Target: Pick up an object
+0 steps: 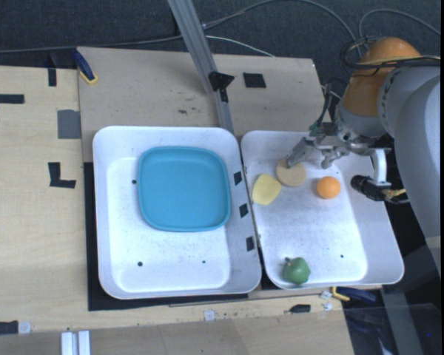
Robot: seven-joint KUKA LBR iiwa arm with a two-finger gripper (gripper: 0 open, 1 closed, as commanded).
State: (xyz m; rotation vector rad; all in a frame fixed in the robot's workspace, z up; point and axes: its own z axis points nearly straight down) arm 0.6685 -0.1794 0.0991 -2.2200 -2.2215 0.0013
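Quick headcount: two white bins side by side on the tabletop, the left bin (pixel 118 272) and the right bin (pixel 370 257). One blue plate (pixel 183 188), alone in the left bin. Over in the right bin, four small pieces: one yellow piece (pixel 266 189), one tan round piece (pixel 291 174), one orange ball (pixel 327 188) and one green piece (pixel 296 271) at the near edge.

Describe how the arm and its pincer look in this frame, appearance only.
The arm is a bulky, rounded grey body with an orange band above the wrist. Thin dark cables loop around that band. The pincer is a small grey metal assembly with slim fingers, and a black fitting sits beside it.
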